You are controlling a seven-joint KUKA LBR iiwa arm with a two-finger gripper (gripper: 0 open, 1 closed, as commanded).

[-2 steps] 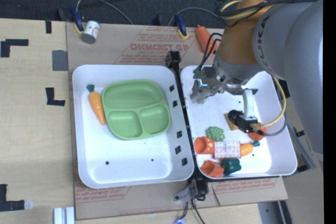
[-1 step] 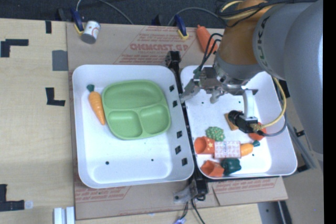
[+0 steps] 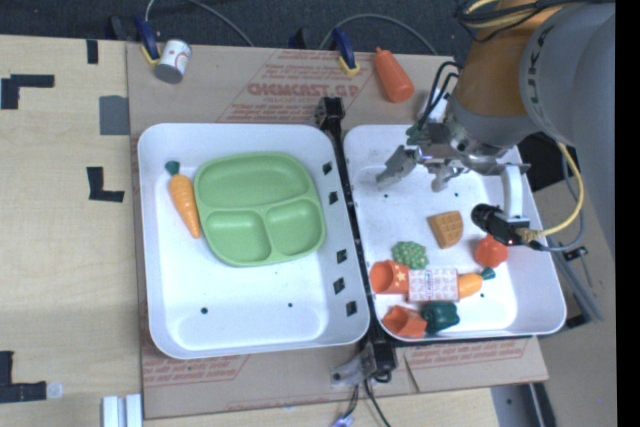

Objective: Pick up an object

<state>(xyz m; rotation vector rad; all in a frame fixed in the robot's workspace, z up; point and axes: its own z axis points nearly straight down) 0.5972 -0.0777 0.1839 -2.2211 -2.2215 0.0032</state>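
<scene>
A small tan waffle-like toy block (image 3: 447,228) is lying in the right white bin (image 3: 370,165), just below the hand (image 3: 418,171). The two-finger hand is hovering over bare bin floor with its fingers spread wide, holding nothing. Lower down, a green broccoli toy (image 3: 409,254) is sitting near a pink-and-white box (image 3: 432,285). The left bin (image 3: 160,295) is carrying a green sectioned plastic plate (image 3: 260,207) beside an orange toy carrot (image 3: 184,200).

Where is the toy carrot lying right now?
The toy carrot lies in the left bin, near its left wall, right beside the green divided plate, leafy end pointing up in the camera view.
</scene>
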